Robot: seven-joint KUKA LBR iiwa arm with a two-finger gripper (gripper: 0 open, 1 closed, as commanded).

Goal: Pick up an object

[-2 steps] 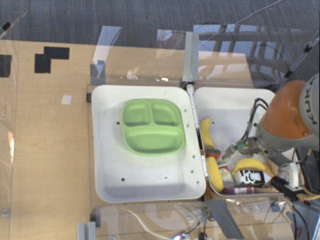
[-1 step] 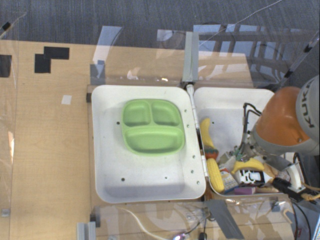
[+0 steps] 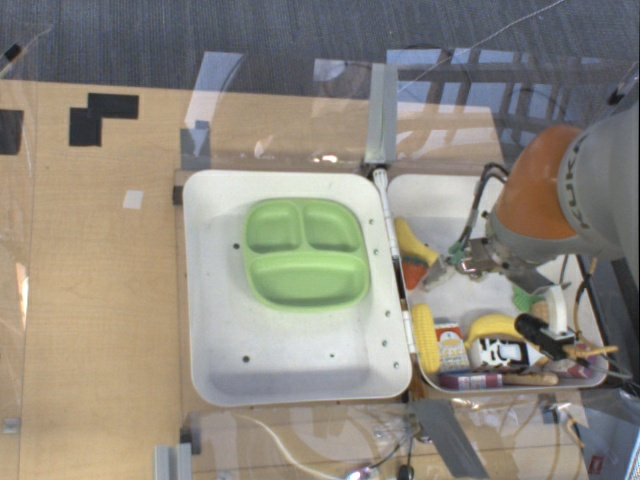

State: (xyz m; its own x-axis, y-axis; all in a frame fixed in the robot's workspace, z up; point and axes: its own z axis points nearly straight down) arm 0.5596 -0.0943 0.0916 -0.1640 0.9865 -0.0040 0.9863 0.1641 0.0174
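My gripper (image 3: 447, 266) hangs low in the right bin (image 3: 440, 190), reaching in from the right under the arm's orange band (image 3: 538, 196). Its tip lies just right of a yellow banana-like piece (image 3: 411, 240) and a small orange piece (image 3: 413, 274) by the bin's left wall. Along the bin's front lie a yellow corn cob (image 3: 425, 336), a second yellow banana shape (image 3: 493, 326), a black-and-white item (image 3: 497, 351) and several thin utensils (image 3: 500, 377). I cannot see any object held by the gripper.
The left bin (image 3: 215, 368) holds a green divided plate (image 3: 305, 252) in its upper middle. A metal divider (image 3: 380, 118) runs between the bins at the back. A small green piece (image 3: 527, 299) and a white bottle-like item (image 3: 555, 311) sit under the arm.
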